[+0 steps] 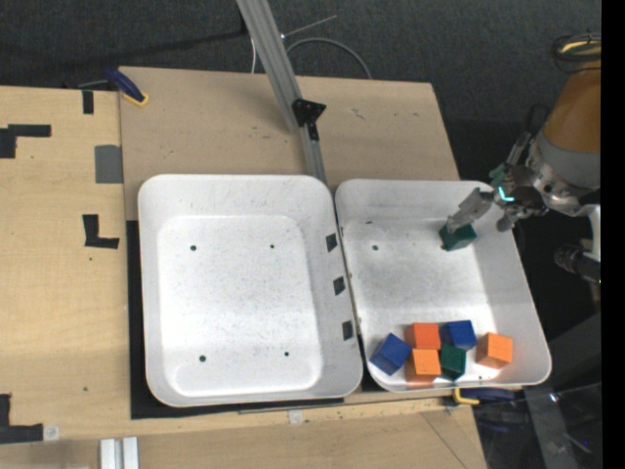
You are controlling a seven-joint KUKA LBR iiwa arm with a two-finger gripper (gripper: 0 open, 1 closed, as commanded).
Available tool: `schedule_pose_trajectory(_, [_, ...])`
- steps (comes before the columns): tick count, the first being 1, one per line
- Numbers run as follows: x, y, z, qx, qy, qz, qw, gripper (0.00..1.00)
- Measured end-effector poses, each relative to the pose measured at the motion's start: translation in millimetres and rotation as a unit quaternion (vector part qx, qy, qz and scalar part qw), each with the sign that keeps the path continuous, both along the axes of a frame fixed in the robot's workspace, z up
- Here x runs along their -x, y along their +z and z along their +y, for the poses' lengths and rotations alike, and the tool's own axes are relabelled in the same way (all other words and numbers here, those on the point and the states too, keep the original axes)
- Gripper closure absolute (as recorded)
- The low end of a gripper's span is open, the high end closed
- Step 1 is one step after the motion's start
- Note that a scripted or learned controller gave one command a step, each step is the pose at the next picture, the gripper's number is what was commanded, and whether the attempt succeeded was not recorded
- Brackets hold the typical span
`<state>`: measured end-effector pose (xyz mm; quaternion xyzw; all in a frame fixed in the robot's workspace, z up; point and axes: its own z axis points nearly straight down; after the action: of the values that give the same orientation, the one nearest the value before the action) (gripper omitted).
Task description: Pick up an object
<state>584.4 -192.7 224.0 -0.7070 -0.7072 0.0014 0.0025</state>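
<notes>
- Blocks, near end of right bin [508, 272]: six small cubes packed tight against its near rim. Blue block [391, 352] sits at the left end, turned diamond-wise to the rim; orange block [497, 349] at the right end, w/ a slight gap from the rest.
- Handling (my guess): rigid, light, prob. wood or plastic, not fragile. Flat faces grip OK; painted sides maybe a bit slick.
- Where to hold: opposite flat faces. Orange block looks easiest, since it's got free sides. Middle ones touch neighbours, so no finger room.
- Axis: cubes, so no real long axis. Most sit roughly square to the rim; blue one is rotated, corner toward rim.
- Tool [457, 234]: further up the same bin, toward its far right corner, well apart from the blocks. Dark green tip low over bin floor. Can't tell if it's spread or pressed together; nothing seen pinched.
- Left bin [156, 262]: beside right bin, on the table [59, 291].
</notes>
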Motion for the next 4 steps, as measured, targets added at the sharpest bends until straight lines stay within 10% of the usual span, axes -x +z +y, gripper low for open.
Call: schedule_pose_trajectory(4, [2, -135, 3, 0.0008, 0.001, 0.000, 1.0000, 0.00])
